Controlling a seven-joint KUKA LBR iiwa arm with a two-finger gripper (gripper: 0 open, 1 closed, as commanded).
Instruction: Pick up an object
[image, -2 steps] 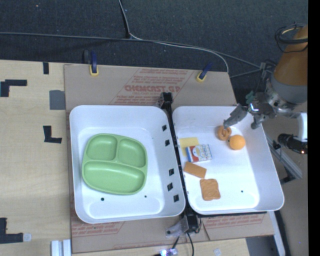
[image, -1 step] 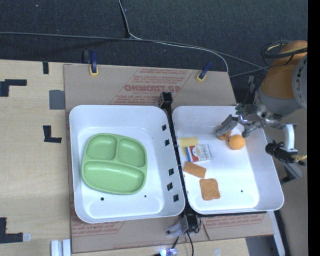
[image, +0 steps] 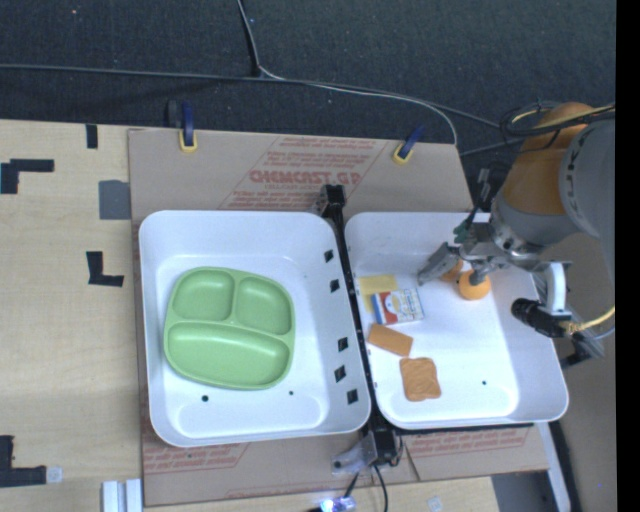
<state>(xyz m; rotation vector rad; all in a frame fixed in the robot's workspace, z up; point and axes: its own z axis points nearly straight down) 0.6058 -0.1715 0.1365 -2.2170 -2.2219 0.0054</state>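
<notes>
In the right bin (image: 500, 395), my gripper (image: 461, 270) hangs low over the upper middle, reaching in from the right. Its fingers stand open, one grey finger (image: 435, 267) slanting out to the left. A small round orange object (image: 474, 287) lies right under the fingers, a little right of the middle of the gap; nothing shows it being lifted. Left of it lie a yellow block (image: 377, 285), a small printed packet (image: 401, 305), an orange-brown wedge (image: 390, 341) and a brown square cracker (image: 420, 378).
The left bin (image: 240, 222) holds a green divided plate (image: 230, 328). A black divider with clips (image: 345, 300) runs between the bins. Both bins rest on a cardboard sheet (image: 300, 170). Cables and a black fitting (image: 540, 315) hang at the arm's wrist.
</notes>
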